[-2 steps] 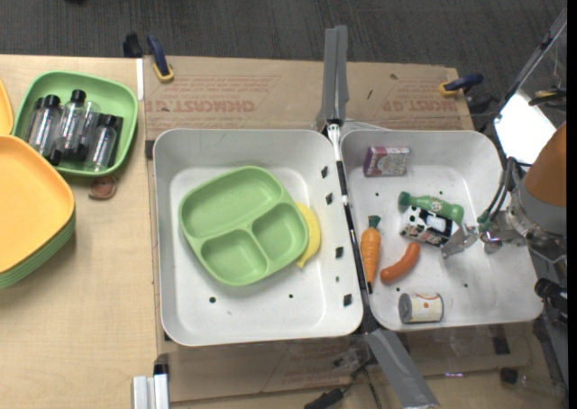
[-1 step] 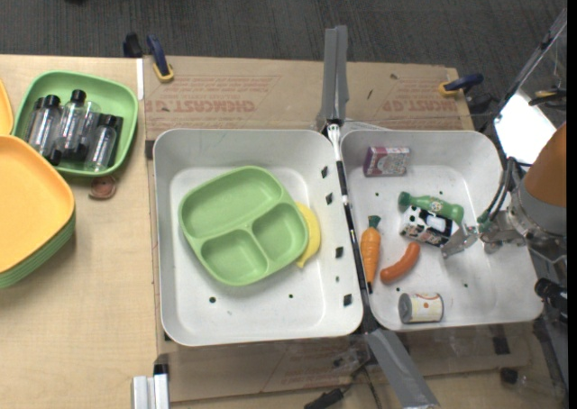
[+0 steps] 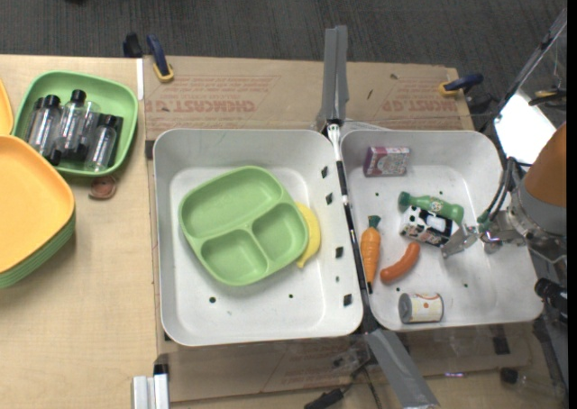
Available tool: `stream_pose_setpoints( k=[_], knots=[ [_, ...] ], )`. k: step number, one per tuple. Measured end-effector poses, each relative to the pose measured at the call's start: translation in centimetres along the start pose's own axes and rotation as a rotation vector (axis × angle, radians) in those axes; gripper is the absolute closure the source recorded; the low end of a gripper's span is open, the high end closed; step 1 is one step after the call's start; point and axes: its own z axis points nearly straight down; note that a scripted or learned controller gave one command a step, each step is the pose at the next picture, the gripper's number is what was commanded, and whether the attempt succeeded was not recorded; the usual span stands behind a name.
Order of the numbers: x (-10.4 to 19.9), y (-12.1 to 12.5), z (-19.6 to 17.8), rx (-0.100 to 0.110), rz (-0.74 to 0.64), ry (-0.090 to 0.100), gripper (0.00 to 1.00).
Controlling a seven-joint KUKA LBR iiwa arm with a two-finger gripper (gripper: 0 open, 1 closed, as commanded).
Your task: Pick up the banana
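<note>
The banana (image 3: 309,234) is shown unlifted in the left bin (image 3: 171,218), tucked against the green divided plate (image 3: 242,227), while the gripper (image 3: 462,241), apparently released and grasping nothing, is placed in the right bin (image 3: 487,295).

There are two white bins (image 3: 243,326), one green tray (image 3: 242,227), one banana (image 3: 310,234), one carrot (image 3: 370,252), one sausage (image 3: 400,263), one can (image 3: 421,307).

Grey arm (image 3: 541,218), orange band, silver metal gripper (image 3: 464,240).
</note>
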Motion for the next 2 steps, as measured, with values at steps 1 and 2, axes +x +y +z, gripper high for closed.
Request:
stream_pose_setpoints(
  k=[1, 2],
  knots=[
    [0.0, 0.0, 0.0, 0.0, 0.0, 0.0, 0.0],
    [0.0, 0.0, 0.0, 0.0, 0.0, 0.0, 0.0]
  ],
)
